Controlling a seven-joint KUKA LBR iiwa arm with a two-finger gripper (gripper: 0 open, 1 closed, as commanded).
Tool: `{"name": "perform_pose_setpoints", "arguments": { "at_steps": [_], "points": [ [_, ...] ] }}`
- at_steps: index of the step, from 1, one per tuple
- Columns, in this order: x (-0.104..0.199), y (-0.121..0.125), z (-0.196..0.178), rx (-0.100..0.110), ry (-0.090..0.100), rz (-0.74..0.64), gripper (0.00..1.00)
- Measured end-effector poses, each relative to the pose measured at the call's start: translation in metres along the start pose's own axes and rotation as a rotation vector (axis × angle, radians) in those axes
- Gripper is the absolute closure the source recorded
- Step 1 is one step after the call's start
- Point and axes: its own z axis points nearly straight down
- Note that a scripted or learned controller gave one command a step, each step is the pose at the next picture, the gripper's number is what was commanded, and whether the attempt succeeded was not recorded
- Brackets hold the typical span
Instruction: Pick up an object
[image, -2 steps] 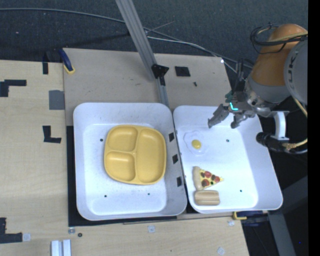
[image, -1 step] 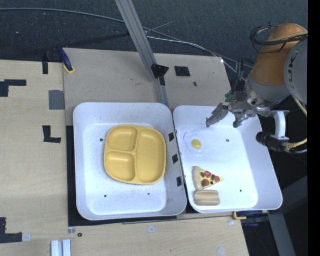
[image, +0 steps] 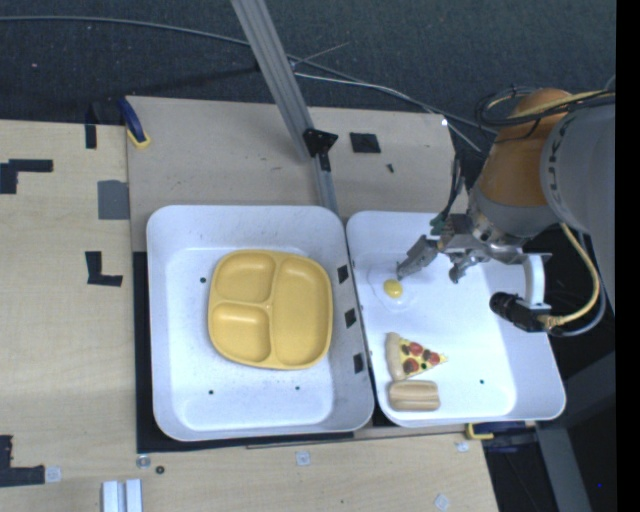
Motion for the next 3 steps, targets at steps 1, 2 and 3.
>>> {"name": "perform_pose_setpoints", "arguments": {
  "at_steps": [1, 2, 3],
  "points": [
    [0.000, -0.004, 0.065, 0.001, 0.000, 0.000, 0.00],
    [0.001, -0.003, 0.075, -0.007, -0.001, 0.000, 0.00],
    [0.000, -0.001, 0.063, -0.014, -0.004, -0.001, 1.00]
  ]
}}
